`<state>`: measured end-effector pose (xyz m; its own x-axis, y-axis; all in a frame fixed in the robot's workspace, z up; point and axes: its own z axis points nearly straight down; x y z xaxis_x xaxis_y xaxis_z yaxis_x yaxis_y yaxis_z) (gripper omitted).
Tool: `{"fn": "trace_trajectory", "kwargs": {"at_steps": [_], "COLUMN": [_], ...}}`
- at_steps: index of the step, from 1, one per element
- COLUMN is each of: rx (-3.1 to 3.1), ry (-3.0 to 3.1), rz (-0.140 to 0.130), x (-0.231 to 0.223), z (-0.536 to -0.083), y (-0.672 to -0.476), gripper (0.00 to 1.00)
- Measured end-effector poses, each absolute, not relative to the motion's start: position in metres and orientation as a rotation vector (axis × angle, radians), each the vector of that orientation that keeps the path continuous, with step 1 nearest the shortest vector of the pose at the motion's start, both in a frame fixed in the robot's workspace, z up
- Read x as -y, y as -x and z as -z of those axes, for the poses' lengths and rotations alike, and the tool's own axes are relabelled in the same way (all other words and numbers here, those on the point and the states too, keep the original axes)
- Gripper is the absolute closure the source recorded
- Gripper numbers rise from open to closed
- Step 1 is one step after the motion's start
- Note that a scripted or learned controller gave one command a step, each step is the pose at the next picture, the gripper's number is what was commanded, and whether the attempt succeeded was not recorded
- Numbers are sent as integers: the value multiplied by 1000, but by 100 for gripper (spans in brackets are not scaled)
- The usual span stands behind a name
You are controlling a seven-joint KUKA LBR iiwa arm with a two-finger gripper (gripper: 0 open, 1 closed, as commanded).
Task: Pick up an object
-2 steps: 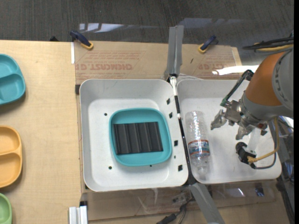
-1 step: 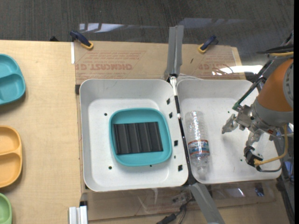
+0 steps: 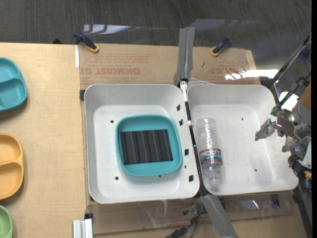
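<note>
Lying along the left wall of the right bin [image 3: 247, 100], a clear plastic bottle [image 3: 209, 151] waits, probably easy to reach. Left of it sits a teal tray [image 3: 148, 145]. Far right of the bottle, the gripper [image 3: 275, 129] hovers; I cannot tell its state.

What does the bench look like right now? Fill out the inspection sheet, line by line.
Surface: two white bins side by side, left bin and right bin, set on cardboard.
Job's things: clear plastic bottle lying along the right bin's left side; teal tray with a dark ribbed insert in the left bin.
Clutter: teal plate, orange plate and a green one at the left edge.
Grippers: claw over the right bin's right side, apart from the bottle, nothing between its fingers.
Cables: dark cable at the front edge.
Surroundings: two clamps on the cardboard; grey carpet.
</note>
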<state>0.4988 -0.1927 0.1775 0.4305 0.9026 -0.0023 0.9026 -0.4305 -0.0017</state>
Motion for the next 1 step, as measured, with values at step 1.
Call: {"fn": "trace_trajectory", "kwargs": {"at_steps": [1], "rx": [1786], "ry": [2581], "rz": [-5], "x": [108], "z": [-113], "y": [-477], "gripper": [0]}}
